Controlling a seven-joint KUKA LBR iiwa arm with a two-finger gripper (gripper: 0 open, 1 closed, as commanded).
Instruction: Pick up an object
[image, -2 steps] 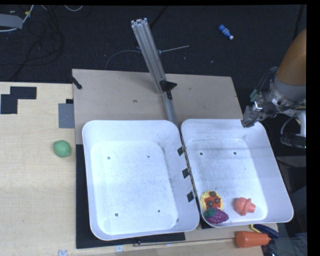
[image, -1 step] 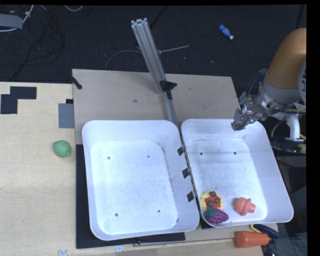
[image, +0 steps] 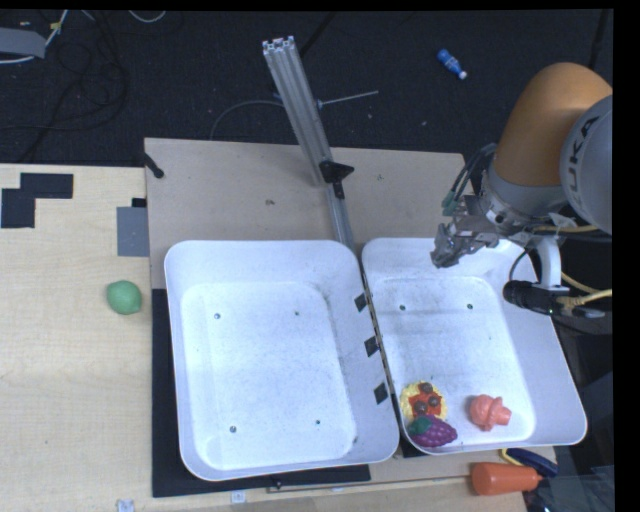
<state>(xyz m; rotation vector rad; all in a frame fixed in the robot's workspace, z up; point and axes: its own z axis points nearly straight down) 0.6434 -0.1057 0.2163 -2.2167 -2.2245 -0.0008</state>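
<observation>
In the right-hand bin (image: 520, 340), down at its near edge, lay the only things within reach of the arm: a small yellow toy with red and dark spots (image: 422, 399), a purple bunch like toy grapes (image: 433, 432) touching it on the near side, and a pink toy (image: 488, 411) a little apart to the right. The tool (image: 452, 246) hung over the far end of that same bin, well apart from all three, with nothing in it; how wide it stood I could not tell from where I was looking.

To my eye these were light, hollow plastic play foods, stiff enough to take a squeeze but smooth and rounded, so likely to squirt out of a poor pinch. The pink one looked the easiest pick, standing free with room either side; I would have closed across its middle. The yellow and purple pair sat crowded against each other and against the bin wall, leaving little room beside them. A green ball (image: 124, 297) lay on the bench left of the left bin (image: 195, 262), and an orange thing (image: 503, 477) lay outside the near rim.
</observation>
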